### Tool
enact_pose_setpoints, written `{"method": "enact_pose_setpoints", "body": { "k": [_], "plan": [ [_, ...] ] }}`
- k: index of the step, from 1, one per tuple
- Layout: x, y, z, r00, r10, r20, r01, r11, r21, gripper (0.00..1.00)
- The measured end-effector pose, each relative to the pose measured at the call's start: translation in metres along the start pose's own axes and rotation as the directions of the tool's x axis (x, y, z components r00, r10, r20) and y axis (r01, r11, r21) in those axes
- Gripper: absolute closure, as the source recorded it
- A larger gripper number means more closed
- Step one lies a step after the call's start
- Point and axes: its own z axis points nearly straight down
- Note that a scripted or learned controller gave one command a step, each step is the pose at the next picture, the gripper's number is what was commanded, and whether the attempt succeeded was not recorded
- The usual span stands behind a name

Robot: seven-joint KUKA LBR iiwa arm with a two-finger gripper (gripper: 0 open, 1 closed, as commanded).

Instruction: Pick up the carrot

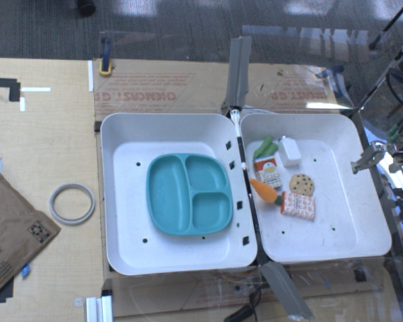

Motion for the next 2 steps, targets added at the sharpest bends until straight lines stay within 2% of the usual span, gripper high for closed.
{"method": "enact_pose_setpoints", "body": {
  "k": [1,2],
  "plan": [
    [-0.002,-0.027,0.001,0.996,0.095,-0.001,-0.095,0.996,0.000,0.00],
    [0.090,-0.008,-0.045,0.995,-0.097,0.002,0.097,0.995,-0.003,0.00]
  ]
}}
